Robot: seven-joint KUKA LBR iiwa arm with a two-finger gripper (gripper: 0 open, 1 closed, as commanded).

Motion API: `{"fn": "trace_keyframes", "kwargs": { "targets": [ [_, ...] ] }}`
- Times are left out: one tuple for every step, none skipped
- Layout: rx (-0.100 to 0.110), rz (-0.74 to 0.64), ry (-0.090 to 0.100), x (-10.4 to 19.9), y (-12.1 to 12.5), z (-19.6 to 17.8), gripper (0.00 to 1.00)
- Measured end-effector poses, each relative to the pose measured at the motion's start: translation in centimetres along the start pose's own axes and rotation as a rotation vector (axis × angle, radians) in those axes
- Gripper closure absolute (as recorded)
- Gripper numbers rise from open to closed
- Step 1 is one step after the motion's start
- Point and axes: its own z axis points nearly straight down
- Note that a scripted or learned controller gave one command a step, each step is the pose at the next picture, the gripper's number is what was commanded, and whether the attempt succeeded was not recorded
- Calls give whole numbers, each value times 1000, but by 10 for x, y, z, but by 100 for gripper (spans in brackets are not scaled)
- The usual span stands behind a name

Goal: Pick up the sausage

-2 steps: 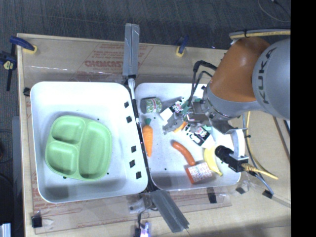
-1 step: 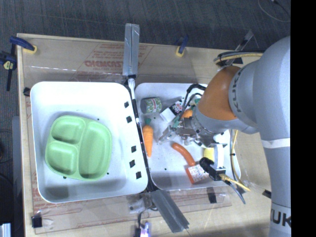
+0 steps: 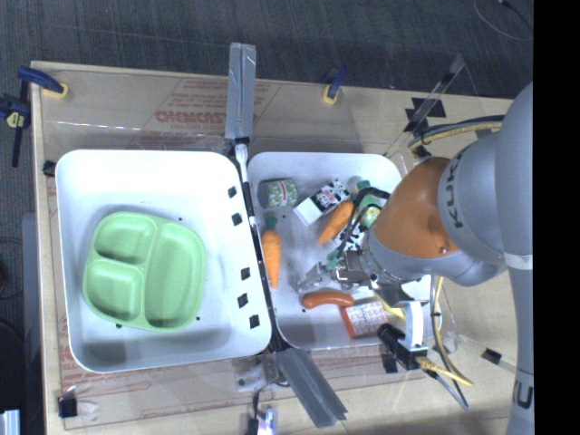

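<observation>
The sausage [image 3: 324, 299], a reddish-orange link, lies flat near the front of the right bin [image 3: 299, 166]. My gripper [image 3: 337, 265] hangs just above and behind it, under the orange wrist band, low over the bin's middle. The arm hides much of the bin's right side.
Two carrots lie in the right bin, one [image 3: 271, 256] by the left wall, one [image 3: 335, 221] near the gripper. A green striped can [image 3: 278, 191], a black-and-white packet [image 3: 323, 198] and a labelled red bottle [image 3: 370, 317] lie around. The left bin [image 3: 72, 175] holds a green divided plate [image 3: 145, 268].
</observation>
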Motion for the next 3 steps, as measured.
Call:
{"fn": "trace_keyframes", "kwargs": {
  "targets": [
    [0,-235,1,-11,-5,0,0],
    [-1,-239,0,-11,-5,-10,100],
    [-2,-240,0,-11,-4,-10,0]
  ]
}}
